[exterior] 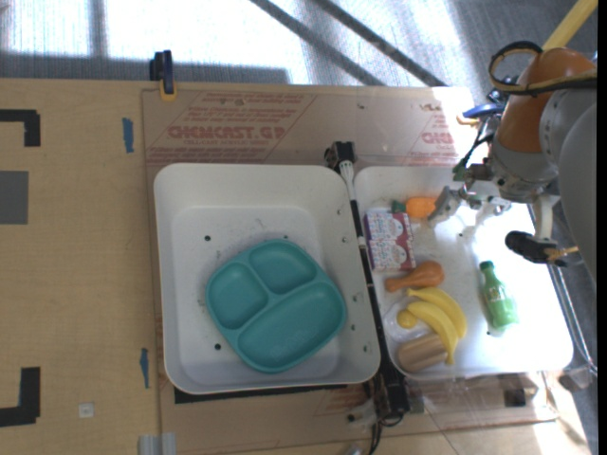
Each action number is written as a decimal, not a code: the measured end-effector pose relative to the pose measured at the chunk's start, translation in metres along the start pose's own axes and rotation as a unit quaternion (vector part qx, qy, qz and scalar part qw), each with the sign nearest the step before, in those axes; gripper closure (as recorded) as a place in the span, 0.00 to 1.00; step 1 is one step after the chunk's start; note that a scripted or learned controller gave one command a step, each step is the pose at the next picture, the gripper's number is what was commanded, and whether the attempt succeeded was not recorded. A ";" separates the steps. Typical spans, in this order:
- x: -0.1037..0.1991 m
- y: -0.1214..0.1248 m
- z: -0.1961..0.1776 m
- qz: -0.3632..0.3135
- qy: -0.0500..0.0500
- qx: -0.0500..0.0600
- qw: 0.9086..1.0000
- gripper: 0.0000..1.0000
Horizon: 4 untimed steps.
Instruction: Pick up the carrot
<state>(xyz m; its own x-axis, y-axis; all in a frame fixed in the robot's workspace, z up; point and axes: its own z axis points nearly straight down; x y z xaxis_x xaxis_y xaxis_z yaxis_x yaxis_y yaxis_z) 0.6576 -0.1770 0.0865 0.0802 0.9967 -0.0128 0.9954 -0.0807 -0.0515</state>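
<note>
Two bins, and the carrot lies loose near the gripper

Two shallow white bins sit side by side on the bench. The left bin (pixel 180 254), in the middle of the frame, carries a teal divided plate (pixel 276 303). The right bin (pixel 531 344) carries the rest: the carrot (pixel 420 206) at its upper part, orange with a green tip, lying just right of a small printed carton (pixel 391 239). Below the carton lies a chicken drumstick (pixel 416 278), then a bunch of bananas (pixel 438 318) and a bread roll (pixel 423 354) at the lower edge. A green bottle (pixel 495 297) lies toward the right side.

The arm (pixel 545 112) comes in at the upper right of the frame. Its gripper (pixel 452 200) hangs just right of the carrot, fingers slightly spread, with nothing between them. The carrot rests on the bin floor, not held.
</note>
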 end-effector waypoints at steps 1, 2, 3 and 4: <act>0.031 -0.006 0.000 0.064 -0.008 0.004 0.998 0.00; 0.039 -0.009 0.000 0.167 -0.005 0.015 0.986 0.00; 0.051 -0.008 0.001 0.321 0.002 0.016 0.947 0.00; 0.051 -0.004 -0.013 0.321 0.002 0.003 0.947 1.00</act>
<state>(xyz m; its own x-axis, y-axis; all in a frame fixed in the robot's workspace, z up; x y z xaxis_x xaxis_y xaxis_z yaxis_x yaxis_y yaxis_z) 0.6587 -0.1253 0.0989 0.6694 0.7419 -0.0392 0.7408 -0.6705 -0.0401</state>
